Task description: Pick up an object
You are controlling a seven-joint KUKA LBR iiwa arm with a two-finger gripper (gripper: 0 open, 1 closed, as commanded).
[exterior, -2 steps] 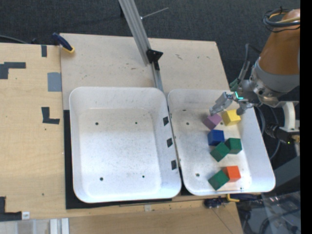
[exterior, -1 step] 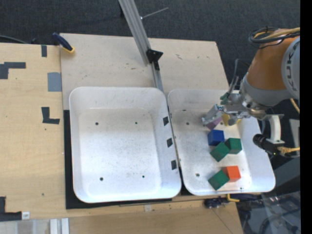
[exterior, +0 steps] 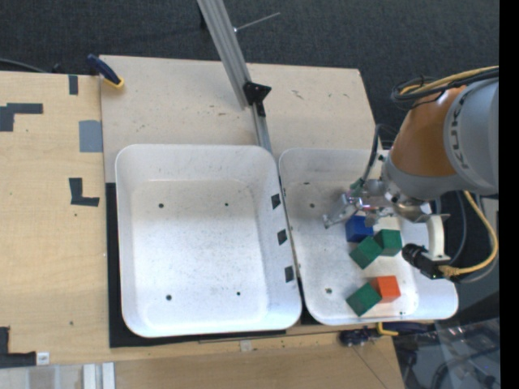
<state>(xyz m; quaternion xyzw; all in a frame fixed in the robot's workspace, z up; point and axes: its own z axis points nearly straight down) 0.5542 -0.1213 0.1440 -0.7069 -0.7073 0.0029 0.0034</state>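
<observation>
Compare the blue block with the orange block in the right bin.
The blue block lies right under the gripper; the orange block sits apart from it, nearer the bin's near edge. The blue block is partly covered by the arm; the orange block shows whole. Both touch a green block and lie in the right bin.

Both white bins [exterior: 195, 156] look like smooth, scuffed plastic; the desk [exterior: 49, 177] is pale matt wood, and the slanted rail [exterior: 223, 35] is brushed metal.

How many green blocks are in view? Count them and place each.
3. One green block sits by the right bin's right wall, one just left of it below the blue block, one beside the orange block. The arm may hide others.
</observation>
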